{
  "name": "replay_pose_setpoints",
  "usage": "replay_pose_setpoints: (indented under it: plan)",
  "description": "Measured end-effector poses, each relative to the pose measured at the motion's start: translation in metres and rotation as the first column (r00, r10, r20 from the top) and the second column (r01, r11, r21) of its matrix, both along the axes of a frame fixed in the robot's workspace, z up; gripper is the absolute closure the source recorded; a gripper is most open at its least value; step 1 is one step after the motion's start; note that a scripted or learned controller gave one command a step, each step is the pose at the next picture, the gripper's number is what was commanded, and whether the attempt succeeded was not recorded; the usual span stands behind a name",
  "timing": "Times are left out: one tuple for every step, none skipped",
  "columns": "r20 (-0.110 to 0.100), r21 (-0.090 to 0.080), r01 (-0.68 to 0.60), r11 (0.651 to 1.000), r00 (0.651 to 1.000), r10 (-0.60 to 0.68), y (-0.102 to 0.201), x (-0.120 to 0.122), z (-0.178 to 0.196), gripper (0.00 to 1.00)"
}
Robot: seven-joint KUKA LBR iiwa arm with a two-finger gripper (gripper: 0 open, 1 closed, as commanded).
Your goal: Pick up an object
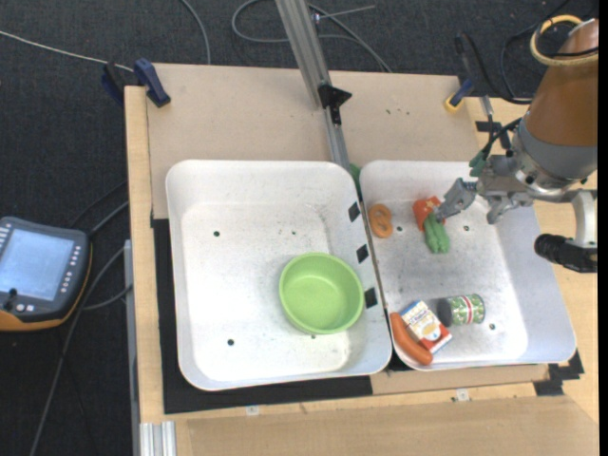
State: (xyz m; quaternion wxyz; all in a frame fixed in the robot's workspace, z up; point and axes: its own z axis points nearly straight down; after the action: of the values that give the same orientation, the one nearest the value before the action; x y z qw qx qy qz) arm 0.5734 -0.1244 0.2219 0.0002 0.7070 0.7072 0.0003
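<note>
While the claw hangs over the upper part of the right bin, I read its two fingers as spread apart with nothing between them: one dark finger reaches out on the side toward the bins' divide, the other sits nearer the arm. The nearest candidates lie just off that leading finger. A green toy, elongated and lying flat, sits just below the fingertip, and a red piece touches its upper end; whether these are one object or two I cannot tell. I judge the green toy to be the target in hand.

To do this well, I want the claw centred over the green toy's middle, not its red end, with the fingers straddling its short width so they close across the narrow side. The descent should be straight down, since a slanted approach would likely nudge the toy away.

Farther from the claw, toward the divide, an orange round item lies near the bin wall. Well below the claw, a small green can lies on its side beside a printed carton and an orange carrot-like toy. Beyond the divide, a green bowl sits in the left bin.
</note>
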Motion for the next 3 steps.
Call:
replay_pose_setpoints:
  plan:
    - [-0.004,0.0,0.0,1.0,1.0,0.0,-0.001,0.001,-0.042,0.0]
    - [-0.004,0.001,0.0,1.0,1.0,0.0,0.0,0.002,-0.084,0.0]
    - [-0.005,0.001,0.0,1.0,1.0,0.0,0.0,0.001,-0.128,0.0]
